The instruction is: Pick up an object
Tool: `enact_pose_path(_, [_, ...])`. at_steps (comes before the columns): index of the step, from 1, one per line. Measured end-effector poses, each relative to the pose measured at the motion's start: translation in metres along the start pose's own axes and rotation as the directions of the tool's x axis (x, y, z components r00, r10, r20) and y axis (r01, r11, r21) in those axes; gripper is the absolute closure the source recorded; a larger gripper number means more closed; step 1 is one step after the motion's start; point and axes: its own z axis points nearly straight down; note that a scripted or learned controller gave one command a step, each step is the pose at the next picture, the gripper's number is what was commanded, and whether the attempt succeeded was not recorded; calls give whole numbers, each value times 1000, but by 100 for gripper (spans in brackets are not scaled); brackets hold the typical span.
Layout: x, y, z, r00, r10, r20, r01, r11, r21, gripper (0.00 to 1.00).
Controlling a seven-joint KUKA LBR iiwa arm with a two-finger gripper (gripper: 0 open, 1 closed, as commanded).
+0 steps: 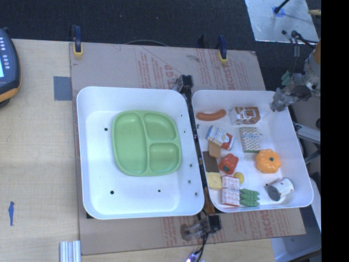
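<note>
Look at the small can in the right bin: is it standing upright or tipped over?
Tipped over. The can lies on its side near the right bin's lower right corner, its round end facing sideways.

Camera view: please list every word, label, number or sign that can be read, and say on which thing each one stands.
No text can be read.
Cardboard sheet under the bins: red printed lines, too blurred to read.
Small packets in the right bin, such as the red and white one and the checked one: print too small to read.
Device at the left edge: lit screen, nothing legible.
</note>
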Motion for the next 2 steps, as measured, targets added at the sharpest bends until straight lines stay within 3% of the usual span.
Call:
enact_pose_path(1, [1,-2,7,1000,-1,-4,1,1000,11,0])
enact_pose_path(2, [8,-4,47,1000,-3,-4,3,1000,16,0])
